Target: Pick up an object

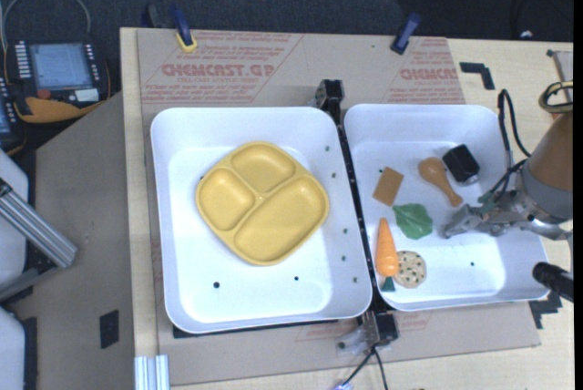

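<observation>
The arm (556,162) comes in from the right edge of the camera view, with its orange band showing as a rounded brownish-orange mass above the grey wrist (547,201). The wrist sits low over the right-hand part of the right bin (428,117), just inside that bin's right wall. From the wrist the tool (453,226) stretches out toward the bin's middle, lying nearly level and pointing left and slightly toward the bin's near rim. Its grey metal linkage (496,213) is visible between wrist and tip. The tip hangs over bare bin floor. A dark cable (506,138) loops up beside the arm, along the bin's right wall.
</observation>
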Robot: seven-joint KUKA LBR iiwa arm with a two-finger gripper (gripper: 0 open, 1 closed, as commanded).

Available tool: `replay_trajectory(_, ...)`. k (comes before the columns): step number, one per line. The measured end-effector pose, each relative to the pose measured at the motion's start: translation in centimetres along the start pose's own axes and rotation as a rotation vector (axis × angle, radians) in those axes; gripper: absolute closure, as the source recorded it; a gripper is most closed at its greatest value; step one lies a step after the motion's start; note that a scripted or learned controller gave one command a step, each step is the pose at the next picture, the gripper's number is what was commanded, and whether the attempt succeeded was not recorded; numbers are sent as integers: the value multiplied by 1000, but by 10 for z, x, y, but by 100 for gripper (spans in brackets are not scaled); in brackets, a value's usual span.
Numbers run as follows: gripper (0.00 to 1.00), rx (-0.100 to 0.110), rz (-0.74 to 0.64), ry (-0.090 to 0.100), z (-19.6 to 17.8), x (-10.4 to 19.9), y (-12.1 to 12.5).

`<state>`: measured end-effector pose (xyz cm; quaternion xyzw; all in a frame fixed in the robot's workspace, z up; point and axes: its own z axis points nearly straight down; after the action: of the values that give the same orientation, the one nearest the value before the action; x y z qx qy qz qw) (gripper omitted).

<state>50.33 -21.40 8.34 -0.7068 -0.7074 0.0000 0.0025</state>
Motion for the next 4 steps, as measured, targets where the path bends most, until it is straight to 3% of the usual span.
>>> replay_trajectory(1, 100, -3, 0, -3, -11, -1, 0)
replay_trajectory(2, 100, -10, 0, -7, -74, -2, 4)
replay_trajectory(4, 100, -9, -1, -7, -152, -3, 4)
